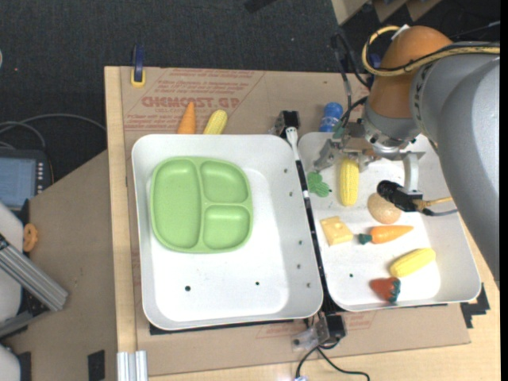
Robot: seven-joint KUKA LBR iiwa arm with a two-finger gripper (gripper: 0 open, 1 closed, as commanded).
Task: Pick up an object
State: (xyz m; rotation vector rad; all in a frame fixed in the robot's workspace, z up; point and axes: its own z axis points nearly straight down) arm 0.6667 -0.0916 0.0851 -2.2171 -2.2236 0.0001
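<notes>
The right bin (444, 292) holds several toy foods. A yellow corn cob (348, 182) lies near its far left, with a green leafy piece (318, 185) beside it. Further forward lie a cheese wedge (336, 230), a carrot (386, 234), a beige potato (383, 209), a yellow lemon (412, 261) and a red strawberry (386, 289). My gripper (349, 154) hangs over the far end of the corn cob, open, its fingers spread to either side of the cob's tip. Nothing is between them.
The left bin (238, 292) holds a green divided plate (201, 204). Behind it on the bench lie an orange carrot (186, 120) and a yellow piece (215, 121). A blue object (332, 117) sits behind the right bin. The grey arm (468, 133) covers the right bin's far right side.
</notes>
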